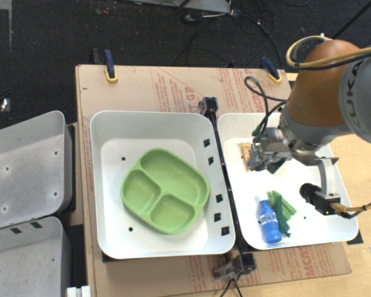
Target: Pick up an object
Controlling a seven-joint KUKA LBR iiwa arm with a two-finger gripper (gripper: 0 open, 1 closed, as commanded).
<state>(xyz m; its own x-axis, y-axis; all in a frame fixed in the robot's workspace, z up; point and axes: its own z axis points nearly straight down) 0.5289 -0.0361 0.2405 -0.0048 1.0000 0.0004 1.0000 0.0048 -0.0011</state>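
A light green divided plate (166,190) lies in the left bin (105,135). In the right bin (235,129) a small blue bottle (269,221) lies near the front, touching a dark green object (282,210) on its right. A tan and white object (247,153) lies at the left of this bin, partly hidden under my gripper (261,159). The gripper hangs low over that tan object, its dark fingers pointing down. The grey and orange arm (324,91) covers the bin's back right.
A black fixture with a cable (318,198) sits at the right bin's right side. White bin lids (25,166) lie left of the bench. Clamps (110,65) hold the cardboard-covered bench at the back. A black divider strip (219,166) runs between the bins.
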